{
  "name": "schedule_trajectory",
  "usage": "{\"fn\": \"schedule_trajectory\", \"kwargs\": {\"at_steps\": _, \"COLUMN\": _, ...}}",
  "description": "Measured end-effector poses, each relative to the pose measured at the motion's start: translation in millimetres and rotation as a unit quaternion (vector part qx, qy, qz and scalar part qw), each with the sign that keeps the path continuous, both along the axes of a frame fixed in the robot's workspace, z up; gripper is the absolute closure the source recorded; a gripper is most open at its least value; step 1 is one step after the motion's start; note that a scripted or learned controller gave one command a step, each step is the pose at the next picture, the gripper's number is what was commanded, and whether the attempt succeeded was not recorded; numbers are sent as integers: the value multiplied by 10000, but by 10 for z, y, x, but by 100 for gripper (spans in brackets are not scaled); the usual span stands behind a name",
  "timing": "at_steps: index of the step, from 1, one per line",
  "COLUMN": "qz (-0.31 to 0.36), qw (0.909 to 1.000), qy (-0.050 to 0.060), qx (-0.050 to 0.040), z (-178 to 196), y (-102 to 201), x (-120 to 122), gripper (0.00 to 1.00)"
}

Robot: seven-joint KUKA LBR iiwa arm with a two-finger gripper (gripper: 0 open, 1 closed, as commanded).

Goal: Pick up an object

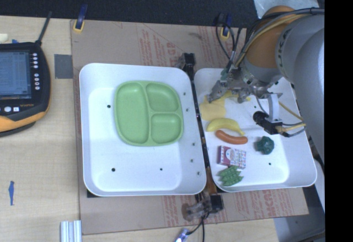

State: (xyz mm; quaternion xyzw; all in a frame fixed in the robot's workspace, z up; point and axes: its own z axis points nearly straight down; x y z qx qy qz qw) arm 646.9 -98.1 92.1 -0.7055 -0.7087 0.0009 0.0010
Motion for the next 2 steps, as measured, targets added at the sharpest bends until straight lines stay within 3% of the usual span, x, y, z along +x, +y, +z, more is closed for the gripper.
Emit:
{"fn": "schedule_trajectory", "kwargs": {"at_steps": 1, "qz": -14, "qw": 10000, "qy": -7, "qx": 0, "z": 1, "y": -268, "x": 96, "gripper": 0}}
{"fn": "schedule_trajectory", "kwargs": {"at_steps": 2, "qz": -12, "qw": 10000, "qy": 51, "qx": 5, "z": 92, "y": -278, "x": 75, "gripper": 100}}
